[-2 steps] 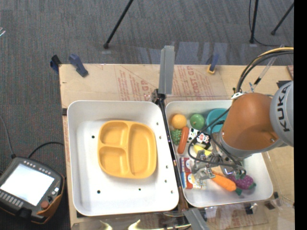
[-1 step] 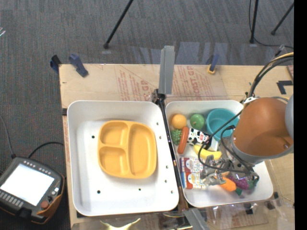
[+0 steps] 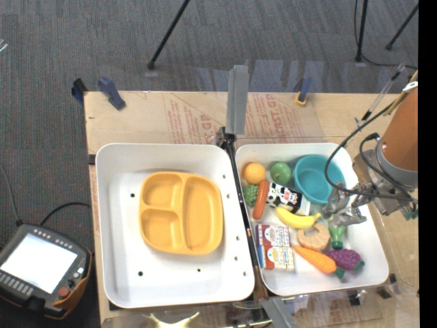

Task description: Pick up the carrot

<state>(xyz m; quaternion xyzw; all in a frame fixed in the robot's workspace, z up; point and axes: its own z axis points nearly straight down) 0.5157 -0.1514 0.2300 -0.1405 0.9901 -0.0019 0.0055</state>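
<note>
On the bench point(image 3: 171, 118), the right bin point(image 3: 377, 251) holds the carrot point(image 3: 315, 258) near its front edge, beside purple grapes point(image 3: 345, 258). The end effector point(image 3: 345, 212) hovers above them; I cannot tell its grip state.

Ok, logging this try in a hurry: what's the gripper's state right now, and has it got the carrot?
Gripper: cannot be told; it is above the right bin.
Carrot: lying in the right bin, not held.

2 white bins sit side by side: the left bin point(image 3: 113, 176) holds a yellow divided plate point(image 3: 181, 212). In the right bin point(image 3: 377, 251), the carrot point(image 3: 315, 258) lies near the front beside purple grapes point(image 3: 345, 257), with the gripper point(image 3: 345, 210) above the banana point(image 3: 298, 218).
</note>
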